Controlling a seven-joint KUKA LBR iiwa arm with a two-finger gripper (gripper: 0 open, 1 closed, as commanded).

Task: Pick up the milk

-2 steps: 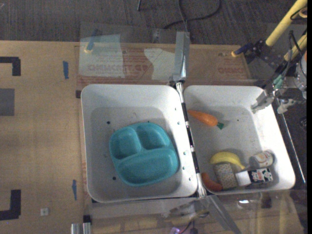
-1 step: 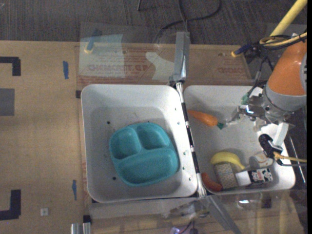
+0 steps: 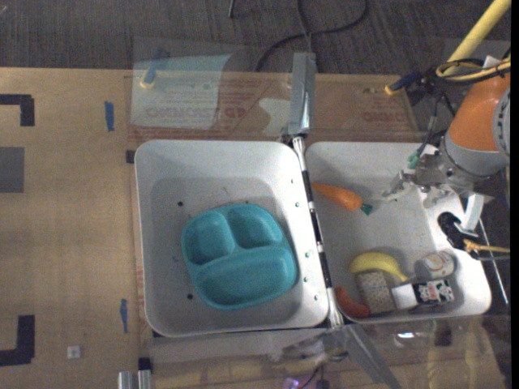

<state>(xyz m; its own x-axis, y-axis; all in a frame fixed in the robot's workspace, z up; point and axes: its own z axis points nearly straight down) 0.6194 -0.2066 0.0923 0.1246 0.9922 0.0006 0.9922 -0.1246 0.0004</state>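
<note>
The milk (image 3: 427, 293) is a small white carton with black cow patches. It lies on its side near the front right corner of the right bin (image 3: 381, 156). My gripper (image 3: 415, 178) hangs over the back right part of that bin, below the arm's orange band (image 3: 478, 124). It is well behind the milk and apart from it, and nothing shows in its grasp.
In the right bin, an orange carrot (image 3: 339, 197) lies at the back left. A banana (image 3: 378, 263), a brown block (image 3: 375, 291), a red sausage (image 3: 352, 302) and a grey can (image 3: 435, 264) crowd around the milk. The left bin (image 3: 162, 177) holds a teal divided plate (image 3: 238, 254).
</note>
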